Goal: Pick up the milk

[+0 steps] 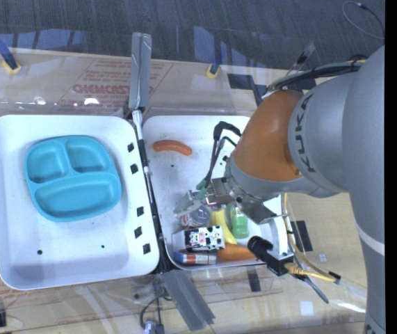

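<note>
Left bin: holds a blue divided plate, left of centre.
Right bin: hot dog near its upper left.
Hand: low over the clutter at lower centre; whether spread or pressed together, cannot tell.
Milk: black-and-white carton just below the hand, beside a green bottle.

The arm covers part of the right bin; its fingers' spacing is indiscernible.
</note>
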You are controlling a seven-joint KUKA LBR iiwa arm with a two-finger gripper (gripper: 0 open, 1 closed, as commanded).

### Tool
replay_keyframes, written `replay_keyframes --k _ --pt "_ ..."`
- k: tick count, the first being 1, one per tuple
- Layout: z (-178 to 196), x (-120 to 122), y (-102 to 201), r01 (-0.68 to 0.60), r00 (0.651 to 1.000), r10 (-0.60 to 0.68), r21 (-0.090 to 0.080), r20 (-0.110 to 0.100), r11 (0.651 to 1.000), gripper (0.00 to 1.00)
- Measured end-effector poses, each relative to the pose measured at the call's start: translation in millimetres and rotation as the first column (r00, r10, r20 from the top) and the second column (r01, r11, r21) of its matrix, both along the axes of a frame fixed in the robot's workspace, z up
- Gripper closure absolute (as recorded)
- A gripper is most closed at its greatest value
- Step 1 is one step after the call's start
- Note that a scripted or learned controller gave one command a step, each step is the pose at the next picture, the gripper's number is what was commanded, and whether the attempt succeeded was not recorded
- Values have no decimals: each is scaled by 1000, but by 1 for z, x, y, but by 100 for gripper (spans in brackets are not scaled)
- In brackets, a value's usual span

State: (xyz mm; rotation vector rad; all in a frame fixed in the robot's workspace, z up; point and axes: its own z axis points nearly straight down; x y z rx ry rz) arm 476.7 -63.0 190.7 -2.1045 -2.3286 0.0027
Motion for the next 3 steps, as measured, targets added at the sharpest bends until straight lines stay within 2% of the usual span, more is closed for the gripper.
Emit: replay_keyframes --k 1,2,3 --pt "-82 -1 -28 -39 999 39 1 0 999 0" --pt "-73 0 -28 -43 999 43 1 -1 999 100" --pt "1 0 50 -32 999 32 1 1 999 100"
